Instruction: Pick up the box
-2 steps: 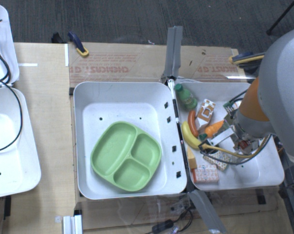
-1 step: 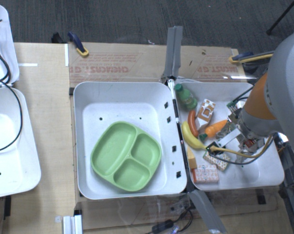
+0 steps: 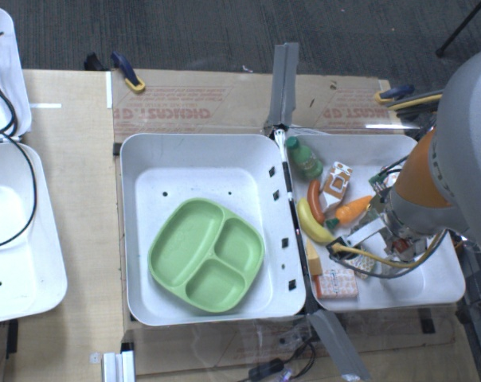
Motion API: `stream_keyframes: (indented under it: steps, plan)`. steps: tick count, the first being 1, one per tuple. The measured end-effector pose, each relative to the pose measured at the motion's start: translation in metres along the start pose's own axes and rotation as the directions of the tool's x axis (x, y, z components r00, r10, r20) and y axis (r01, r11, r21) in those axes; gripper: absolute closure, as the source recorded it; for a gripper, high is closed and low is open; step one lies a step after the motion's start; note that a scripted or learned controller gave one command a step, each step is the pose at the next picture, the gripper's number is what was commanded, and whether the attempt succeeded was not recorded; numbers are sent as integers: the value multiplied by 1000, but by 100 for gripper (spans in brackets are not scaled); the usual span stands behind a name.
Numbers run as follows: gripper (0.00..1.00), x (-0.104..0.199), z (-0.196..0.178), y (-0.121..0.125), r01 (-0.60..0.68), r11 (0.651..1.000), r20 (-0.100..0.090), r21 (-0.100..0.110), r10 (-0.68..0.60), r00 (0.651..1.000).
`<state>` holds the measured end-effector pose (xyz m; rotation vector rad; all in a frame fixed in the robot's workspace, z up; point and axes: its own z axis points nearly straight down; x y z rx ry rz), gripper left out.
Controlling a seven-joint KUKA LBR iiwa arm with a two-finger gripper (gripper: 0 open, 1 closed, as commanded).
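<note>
- Evidently, the pincer [image 3: 381, 243] hung low over the middle of the right bin [image 3: 443, 289]; whether it was open or closed could not be told.
- Two boxes were seen in that bin. A small orange-and-white box [image 3: 336, 183] stood towards the far wall, between the green bottle [image 3: 304, 159] and the carrot [image 3: 353, 209]. A flat patterned box [image 3: 336, 283] lay against the near wall. Which of them was meant could not be settled.
- A wrong catch was judged the main risk. The carrot and the banana [image 3: 314, 223] lay just beside the pincer, nearer than either box, and could be nipped or pushed instead.
- The small orange-and-white box was crowded by the carrot and a red item [image 3: 313, 195], so a slanted approach could tip it or drive it into the green bottle.
- The flat patterned box lay close to the near rim, so little room was left for a grip across it, and a scrape on the wall was thought likely.
- Open floor was found in the right part of that bin, beneath the arm [image 3: 420, 177]. The left bin [image 3: 133, 213], taken up by a green plate [image 3: 206, 253], was well apart.
</note>
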<state>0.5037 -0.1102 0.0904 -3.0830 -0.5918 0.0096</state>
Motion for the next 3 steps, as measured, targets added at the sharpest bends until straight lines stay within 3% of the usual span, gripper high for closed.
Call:
stream_keyframes:
  steps: [1, 2, 3]
  plan:
    - [0, 55, -1, 4, -33, 999, -1, -2, 33, 999]
    - [0, -22, 0, -20, -44, 999, -1, 0, 44, 999]
    - [0, -22, 0, -20, -43, 999, -1, 0, 43, 999]
